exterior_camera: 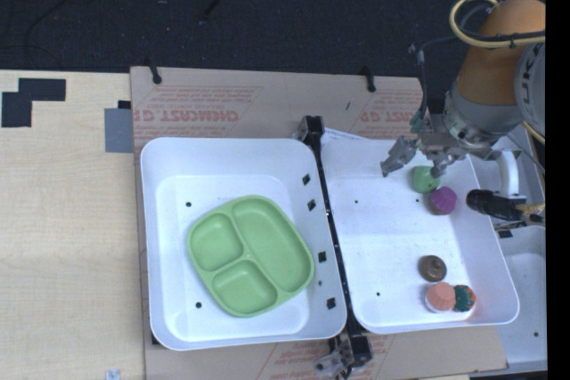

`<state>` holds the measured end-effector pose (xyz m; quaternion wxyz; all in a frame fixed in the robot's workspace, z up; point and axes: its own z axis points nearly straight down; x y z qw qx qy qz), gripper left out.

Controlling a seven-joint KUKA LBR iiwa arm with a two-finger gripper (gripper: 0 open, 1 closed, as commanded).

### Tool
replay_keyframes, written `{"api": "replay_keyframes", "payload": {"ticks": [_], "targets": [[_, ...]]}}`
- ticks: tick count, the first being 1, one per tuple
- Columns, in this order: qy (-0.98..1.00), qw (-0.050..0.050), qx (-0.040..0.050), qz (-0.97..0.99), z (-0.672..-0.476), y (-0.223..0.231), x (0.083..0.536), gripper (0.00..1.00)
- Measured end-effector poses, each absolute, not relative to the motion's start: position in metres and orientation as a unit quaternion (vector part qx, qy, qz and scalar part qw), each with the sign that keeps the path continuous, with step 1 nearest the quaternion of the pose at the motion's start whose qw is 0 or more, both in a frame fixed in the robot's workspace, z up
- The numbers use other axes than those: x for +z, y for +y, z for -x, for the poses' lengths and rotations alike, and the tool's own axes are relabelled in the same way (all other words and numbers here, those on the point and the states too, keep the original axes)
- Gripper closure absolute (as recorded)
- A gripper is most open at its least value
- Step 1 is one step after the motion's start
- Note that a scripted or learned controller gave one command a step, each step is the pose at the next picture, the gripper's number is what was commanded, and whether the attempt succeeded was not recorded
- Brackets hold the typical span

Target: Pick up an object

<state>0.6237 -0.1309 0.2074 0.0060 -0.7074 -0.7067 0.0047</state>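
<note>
Two-finger gripper [419, 161] spread wide, holding nothing, over right white bin [383, 298] near its 1 o'clock rim. Small round green object [424, 179] just below fingers; purple ball [443, 200] touching it at 4 o'clock. Bin's centre floor open.

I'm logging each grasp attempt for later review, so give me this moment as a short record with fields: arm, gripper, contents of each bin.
arm: reaches in from the right, over the right bin's far end
gripper: fingers spread, nothing between them, just above the green ball
right bin: green ball, purple ball, brown round piece, pink round item touching a small dark green item
left bin: green divided plate, three compartments
held object: none
</note>
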Motion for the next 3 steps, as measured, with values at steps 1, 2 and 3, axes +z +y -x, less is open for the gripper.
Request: {"api": "replay_keyframes", "payload": {"ticks": [1,2,3], "targets": [[-0.707,0.0,0.0004,0.707,-0.627,-0.131,0.215,0.0],[-0.707,0.004,0.0026,0.707,-0.621,-0.128,0.152,0.0],[-0.707,0.004,0.0025,0.707,-0.61,-0.123,0.094,0.0]]}}
